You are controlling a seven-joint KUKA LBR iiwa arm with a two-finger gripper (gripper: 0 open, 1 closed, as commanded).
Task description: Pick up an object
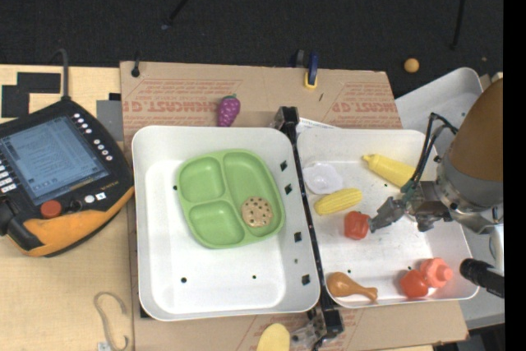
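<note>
Camera view: tool point(385, 218) tips blurred beside red tomato point(356, 225).

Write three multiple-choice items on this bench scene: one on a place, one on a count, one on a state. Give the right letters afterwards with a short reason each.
1. Where does the cookie lie?
A. In the green divided plate in the left bin
B. In the right bin beside the corn
C. On the cardboard behind the bins

2. How many compartments does the green divided plate have?
A. Two
B. Three
C. Five

3. How does the gripper stand toward the red tomato?
A. It holds the tomato high above the bin
B. It is low in the right bin, just beside the tomato
C. It hovers above the left bin

Answers: 1 A, the cookie sits in the plate's lower right part. 2 B, ridges split the plate into three wells. 3 B, the gripper's tip is next to the tomato, which rests on the bin floor.
</note>
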